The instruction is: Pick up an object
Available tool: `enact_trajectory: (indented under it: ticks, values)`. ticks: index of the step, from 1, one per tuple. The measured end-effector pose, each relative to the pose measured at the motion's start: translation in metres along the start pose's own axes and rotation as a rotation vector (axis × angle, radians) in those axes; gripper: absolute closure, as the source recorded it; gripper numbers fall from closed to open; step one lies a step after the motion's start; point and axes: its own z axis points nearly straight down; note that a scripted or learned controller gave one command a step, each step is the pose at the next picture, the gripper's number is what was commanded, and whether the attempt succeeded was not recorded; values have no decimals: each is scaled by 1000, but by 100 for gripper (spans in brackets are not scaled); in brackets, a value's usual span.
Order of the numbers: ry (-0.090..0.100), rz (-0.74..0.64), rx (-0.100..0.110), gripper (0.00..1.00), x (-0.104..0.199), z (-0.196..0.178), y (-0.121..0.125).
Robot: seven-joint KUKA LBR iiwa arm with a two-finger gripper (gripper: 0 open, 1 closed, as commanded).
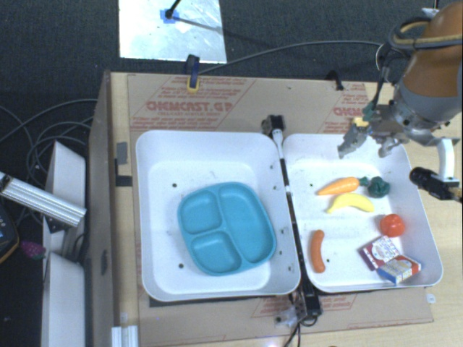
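1. Along the near edge of the right bin [427,215] lie a small red-and-white box [389,259], towards the near right corner, and a sausage [317,251], towards the near left corner.
2. Further in, a tomato [391,225] sits by the right wall, with a banana [350,204] to its left.
3. Behind the banana lies a carrot [338,186], with a dark green piece [377,186] just beside its right end.
4. The left bin [155,165] carries a blue divided tray [226,227].
5. Over the right bin's far edge hangs the gripper [369,142], jaws spread apart, gripping nothing, touching nothing.
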Motion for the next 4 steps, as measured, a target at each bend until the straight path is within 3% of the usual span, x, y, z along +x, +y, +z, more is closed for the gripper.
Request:
enact_trajectory:
  ticks: [1, 2, 3, 4]
  values:
    - [-1, 2, 1, 0, -26, 49, -6]
    - [-1, 2, -2, 0, -59, 151, 2]
    - [0, 0, 0, 0, -32, 173, -3]
    - [0, -2, -2, 100, -32, 162, -2]
